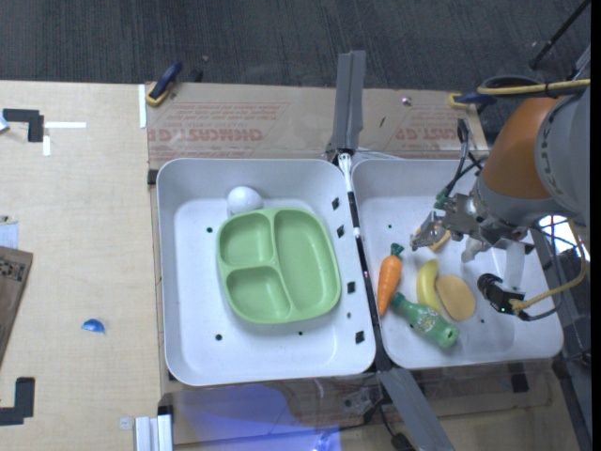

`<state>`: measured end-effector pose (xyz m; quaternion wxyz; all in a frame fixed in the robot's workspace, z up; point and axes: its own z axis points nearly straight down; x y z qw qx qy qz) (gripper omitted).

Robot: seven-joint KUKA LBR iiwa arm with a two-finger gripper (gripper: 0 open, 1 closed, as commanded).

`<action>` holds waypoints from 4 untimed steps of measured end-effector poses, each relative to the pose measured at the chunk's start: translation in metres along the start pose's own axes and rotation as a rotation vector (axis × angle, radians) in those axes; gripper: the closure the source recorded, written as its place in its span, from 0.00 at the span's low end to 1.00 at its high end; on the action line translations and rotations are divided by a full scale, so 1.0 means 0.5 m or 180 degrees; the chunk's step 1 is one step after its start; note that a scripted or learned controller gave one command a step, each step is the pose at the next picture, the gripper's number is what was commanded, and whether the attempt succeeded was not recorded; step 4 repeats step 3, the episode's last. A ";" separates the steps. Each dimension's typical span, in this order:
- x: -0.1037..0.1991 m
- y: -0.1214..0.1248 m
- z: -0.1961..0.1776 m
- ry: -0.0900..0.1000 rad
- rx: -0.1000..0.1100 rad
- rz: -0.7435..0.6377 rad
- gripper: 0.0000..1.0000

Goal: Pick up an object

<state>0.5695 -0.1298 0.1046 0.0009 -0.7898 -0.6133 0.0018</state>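
Banana (427, 284) lies in the right bin (526, 341) between carrot (389, 281) and tan disc (456, 297), looking light, smooth, maybe slippery, best pinched across its middle, while the gripper (434, 235) hovers just above, fingers spread, holding nothing.

Grey arm (568, 148) with an orange band (522, 148), black cables and yellow cables.

Left bin (188, 346) holding a green three-compartment plate (278, 264), with a white ball (244, 198) touching the plate's far rim. Small blue object (92, 326) on the desk (75, 233), well left of the bin.
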 end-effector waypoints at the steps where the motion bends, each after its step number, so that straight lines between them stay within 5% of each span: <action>1: 0.005 -0.082 0.028 0.0004 -0.0001 -0.0611 0.00; 2: 0.002 -0.082 0.010 0.0003 0.0000 -0.0599 1.00; 3: 0.115 -0.087 -0.292 -0.0001 -0.0009 -0.0458 1.00; 4: 0.115 -0.087 -0.292 -0.0001 -0.0009 -0.0458 1.00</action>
